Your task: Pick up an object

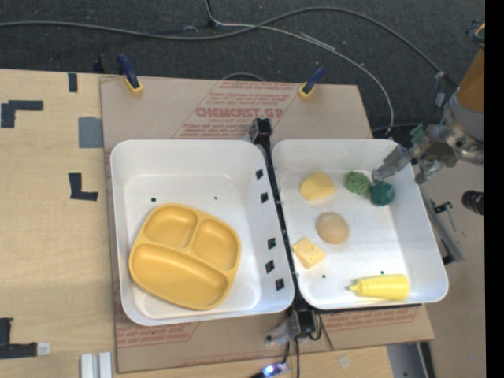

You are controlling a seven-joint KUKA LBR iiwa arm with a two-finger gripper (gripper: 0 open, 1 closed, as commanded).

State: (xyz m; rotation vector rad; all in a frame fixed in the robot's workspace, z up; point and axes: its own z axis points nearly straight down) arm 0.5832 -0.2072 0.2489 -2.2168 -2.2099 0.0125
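Yellow bottle (380,287) lies crosswise, tip left.

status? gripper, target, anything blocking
Gripper at right bin's far right edge, nothing visibly held. Nearest: teal object, green object, side by side. Nothing blocking. Yellow tray alone in left bin.
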